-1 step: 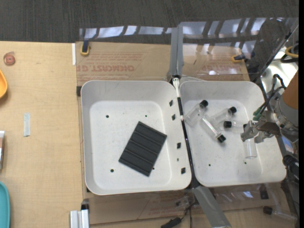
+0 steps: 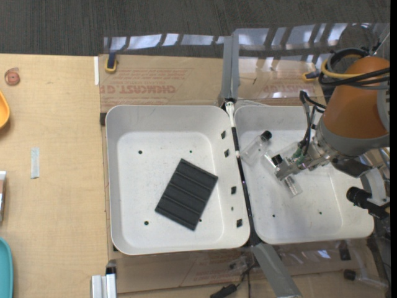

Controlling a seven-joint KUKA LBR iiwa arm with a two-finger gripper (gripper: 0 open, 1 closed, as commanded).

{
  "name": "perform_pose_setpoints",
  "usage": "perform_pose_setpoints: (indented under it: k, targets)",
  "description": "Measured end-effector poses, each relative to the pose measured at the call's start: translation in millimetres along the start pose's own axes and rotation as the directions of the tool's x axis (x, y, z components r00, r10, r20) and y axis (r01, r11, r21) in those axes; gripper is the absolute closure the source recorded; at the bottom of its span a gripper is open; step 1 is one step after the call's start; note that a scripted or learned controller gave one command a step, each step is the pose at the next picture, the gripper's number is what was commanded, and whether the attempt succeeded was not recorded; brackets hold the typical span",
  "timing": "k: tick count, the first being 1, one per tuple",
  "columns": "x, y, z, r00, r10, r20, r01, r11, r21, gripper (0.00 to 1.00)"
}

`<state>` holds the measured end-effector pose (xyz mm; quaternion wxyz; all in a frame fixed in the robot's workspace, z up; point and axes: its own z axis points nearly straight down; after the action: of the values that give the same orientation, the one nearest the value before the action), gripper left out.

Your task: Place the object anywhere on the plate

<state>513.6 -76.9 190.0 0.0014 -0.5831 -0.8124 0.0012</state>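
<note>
Two shallow white bins stand side by side on a brown cardboard sheet laid over the bench (image 2: 49, 216). The left bin (image 2: 118, 185) carries a dark ribbed rectangular plate (image 2: 186, 193), lying flat and turned at a slant near the bin's middle, with open floor all round it; this is judged to be the target surface of the task. The right bin (image 2: 347, 228) receives the arm (image 2: 353, 104), grey with an orange band, which reaches in from the right and hangs over the bin's middle. At its end the tool (image 2: 289, 174) points down toward the bin floor. Whether the tool is parted or closed cannot be told at this scale, and nothing can be confirmed within it. A small clear item with a dark cap (image 2: 255, 144) lies near the divider, just left of the tool and apart from it; it is probably the object to be moved, so the task appears to be at the pick-up stage. Beyond the cardboard, the bench is pale wood, bordered above by dark carpet (image 2: 186, 5).
</note>
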Motion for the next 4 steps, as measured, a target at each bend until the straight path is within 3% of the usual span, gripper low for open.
perform_pose_setpoints:
  k: [1, 2, 4]
  targets:
    - [85, 11, -1, 0.969, -0.248, 0.001, 0.248, 0.969, -0.002, 1.00]
    - [111, 133, 0, 0.989, 0.151, 0.003, -0.151, 0.989, 0.000, 1.00]
    - [173, 21, 0, 0.952, 0.305, 0.002, -0.305, 0.952, 0.001, 1.00]
